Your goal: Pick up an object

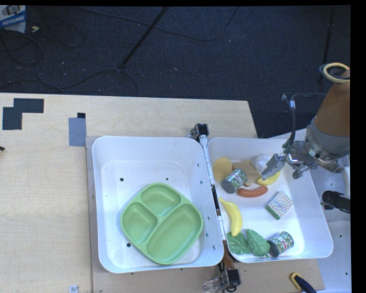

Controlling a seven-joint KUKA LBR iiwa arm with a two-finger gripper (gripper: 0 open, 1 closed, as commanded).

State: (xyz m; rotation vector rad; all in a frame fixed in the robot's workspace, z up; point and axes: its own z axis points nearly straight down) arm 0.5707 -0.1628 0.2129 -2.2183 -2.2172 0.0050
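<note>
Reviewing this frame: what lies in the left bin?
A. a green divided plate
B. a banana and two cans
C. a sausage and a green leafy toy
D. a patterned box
A: the green divided plate lies alone in the left bin, while the banana, the cans, the sausage and the patterned box are all in the right bin.

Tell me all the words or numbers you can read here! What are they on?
None can be read.
Can beside the gripper: label too blurred.
Can at the front of the right bin: label too blurred.
Checked box: a pattern, no letters I can make out.
Blue and white box in the far left corner: print too small.
</note>
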